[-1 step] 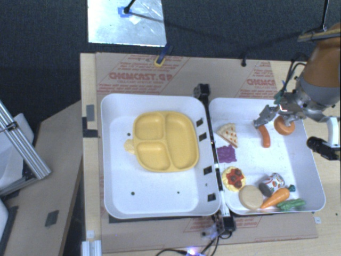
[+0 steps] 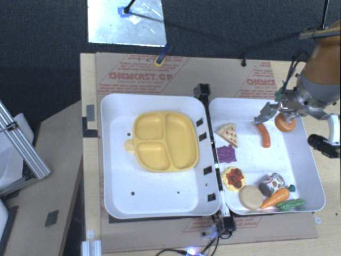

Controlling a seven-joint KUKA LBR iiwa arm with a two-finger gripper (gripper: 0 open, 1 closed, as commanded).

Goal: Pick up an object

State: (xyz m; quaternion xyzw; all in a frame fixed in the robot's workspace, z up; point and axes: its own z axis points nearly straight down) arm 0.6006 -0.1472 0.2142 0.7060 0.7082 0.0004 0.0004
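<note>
Two white bins [image 2: 114, 143], one yellow tray [image 2: 162, 141], eight food toys [image 2: 264, 135]; gripper [image 2: 269, 112] fingers spread, holding nothing.

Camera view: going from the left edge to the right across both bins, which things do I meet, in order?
Yellow plate → pizza slice → sausage → orange ring. The hand hangs over the right bin, above the sausage. I leave out the cluster of toy food at the near side, since those pieces overlap.

Two bins side by side on the table [image 2: 90, 79].
The divided plate [image 2: 162, 141] lies in the left bin [image 2: 114, 196]; the right bin [image 2: 309, 169] holds toy foods, with the carrot [image 2: 275, 198] at its near edge and the sausage [image 2: 264, 135] farther back.
</note>
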